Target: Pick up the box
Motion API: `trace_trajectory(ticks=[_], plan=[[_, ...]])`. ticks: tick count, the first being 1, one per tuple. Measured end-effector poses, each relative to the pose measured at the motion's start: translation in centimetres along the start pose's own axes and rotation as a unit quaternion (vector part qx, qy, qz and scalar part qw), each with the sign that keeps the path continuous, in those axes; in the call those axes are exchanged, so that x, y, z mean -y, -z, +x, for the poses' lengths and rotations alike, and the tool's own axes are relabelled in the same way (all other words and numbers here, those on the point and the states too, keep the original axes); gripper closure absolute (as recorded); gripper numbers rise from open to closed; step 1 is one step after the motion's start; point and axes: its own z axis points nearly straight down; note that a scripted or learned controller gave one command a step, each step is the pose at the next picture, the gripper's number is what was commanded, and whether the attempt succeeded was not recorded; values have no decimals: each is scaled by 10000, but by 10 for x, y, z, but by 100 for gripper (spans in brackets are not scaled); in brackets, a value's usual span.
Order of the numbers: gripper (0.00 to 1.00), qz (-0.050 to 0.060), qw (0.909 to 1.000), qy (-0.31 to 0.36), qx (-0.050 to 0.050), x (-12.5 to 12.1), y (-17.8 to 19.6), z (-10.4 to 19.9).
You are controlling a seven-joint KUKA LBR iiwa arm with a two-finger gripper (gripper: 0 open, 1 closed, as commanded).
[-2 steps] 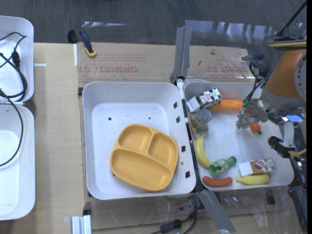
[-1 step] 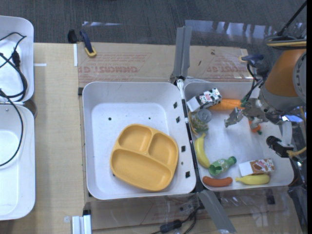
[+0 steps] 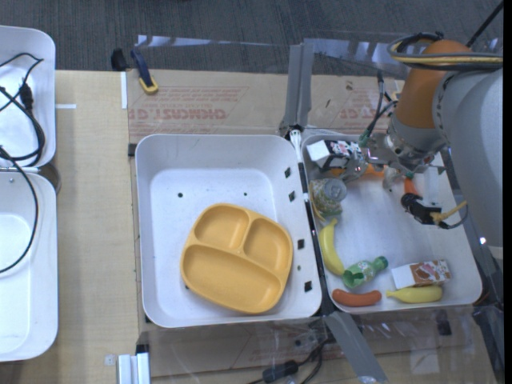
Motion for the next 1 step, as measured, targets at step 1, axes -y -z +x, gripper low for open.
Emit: trace_trajectory(ticks=[1], plan=[[0,-147,9973,719,54,59,6,19]])
